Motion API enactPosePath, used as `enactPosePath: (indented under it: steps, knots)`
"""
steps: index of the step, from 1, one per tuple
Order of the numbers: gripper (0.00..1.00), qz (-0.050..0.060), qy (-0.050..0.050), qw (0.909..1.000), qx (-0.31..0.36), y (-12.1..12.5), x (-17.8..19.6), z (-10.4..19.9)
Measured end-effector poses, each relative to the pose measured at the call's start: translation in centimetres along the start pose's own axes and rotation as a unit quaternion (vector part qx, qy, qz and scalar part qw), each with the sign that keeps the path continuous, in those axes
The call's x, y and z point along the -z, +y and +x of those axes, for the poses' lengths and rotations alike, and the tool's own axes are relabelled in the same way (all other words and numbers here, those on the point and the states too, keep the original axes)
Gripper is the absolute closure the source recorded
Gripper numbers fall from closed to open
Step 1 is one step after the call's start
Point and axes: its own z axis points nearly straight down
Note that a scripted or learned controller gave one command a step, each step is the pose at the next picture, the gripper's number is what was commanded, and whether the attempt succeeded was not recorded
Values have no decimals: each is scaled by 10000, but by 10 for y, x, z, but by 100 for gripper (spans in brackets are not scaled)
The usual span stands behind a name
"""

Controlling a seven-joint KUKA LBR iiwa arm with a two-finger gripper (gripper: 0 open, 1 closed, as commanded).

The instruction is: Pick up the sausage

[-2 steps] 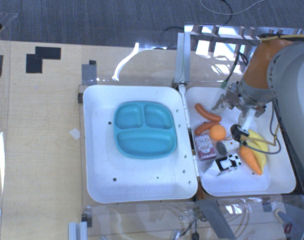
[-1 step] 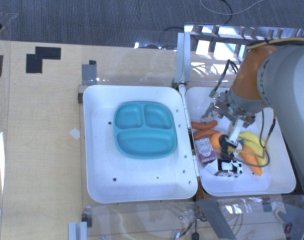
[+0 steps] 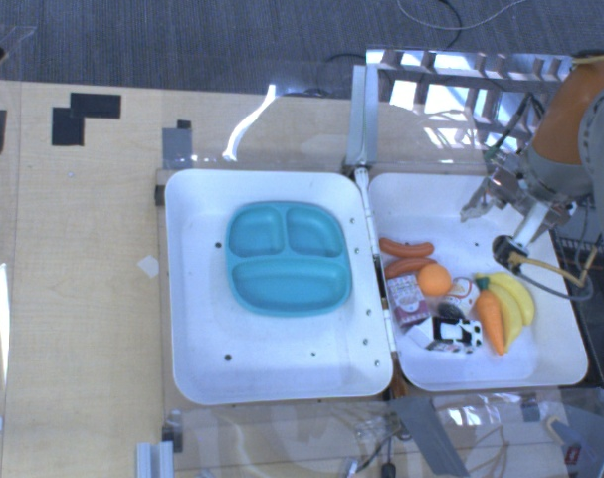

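The jaws' opening cannot be told; they hang right of the sausage (image 3: 405, 256), which lies against the right bin (image 3: 565, 366) wall beside the orange (image 3: 435, 280).

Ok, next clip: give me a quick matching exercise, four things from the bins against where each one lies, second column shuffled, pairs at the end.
Things:
1. blue divided plate
2. sausage
3. carrot
4. gripper

Places:
A. right bin, against its left wall, just above the orange
B. over the upper right part of the right bin, above the food
C. middle of the left bin
D. right bin, lying beside the banana, on its left

Pairs: 1-C, 2-A, 3-D, 4-B
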Motion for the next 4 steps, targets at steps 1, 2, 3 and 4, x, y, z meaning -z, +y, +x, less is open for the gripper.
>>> enactPosePath:
  steps: [1,2,3,4]
  knots:
    - [0,18,-1,9996,295,-58,-47,62]
    - [0,1,8,9999,159,-79,48,87]
    - [0,-4,6,9999,110,-36,130,116]
    - [0,26,-5,9993,360,-75,46,161]
